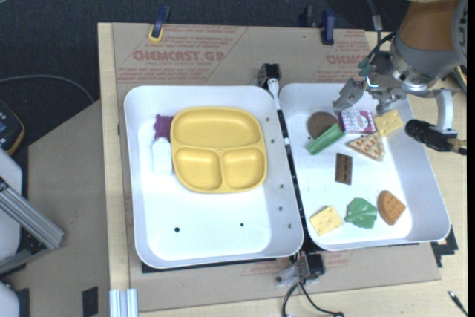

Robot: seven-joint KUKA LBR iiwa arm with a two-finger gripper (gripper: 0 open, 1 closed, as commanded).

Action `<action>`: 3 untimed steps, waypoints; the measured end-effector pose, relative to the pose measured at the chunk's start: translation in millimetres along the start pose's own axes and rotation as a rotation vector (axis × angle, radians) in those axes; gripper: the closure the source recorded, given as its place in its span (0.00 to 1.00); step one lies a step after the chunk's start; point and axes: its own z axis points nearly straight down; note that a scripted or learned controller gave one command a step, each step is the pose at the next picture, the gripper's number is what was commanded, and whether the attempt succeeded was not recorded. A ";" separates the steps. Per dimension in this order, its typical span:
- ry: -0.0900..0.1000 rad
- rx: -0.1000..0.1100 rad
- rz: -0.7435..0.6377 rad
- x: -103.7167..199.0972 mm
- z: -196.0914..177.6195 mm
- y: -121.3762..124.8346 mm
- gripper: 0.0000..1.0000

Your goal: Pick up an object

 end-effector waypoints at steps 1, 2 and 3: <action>0.000 0.001 -0.002 6.3 52.7 7.9 0.00; 0.000 -0.001 -0.001 8.4 95.1 7.4 0.00; -0.002 -0.006 -0.002 8.4 118.1 8.8 0.00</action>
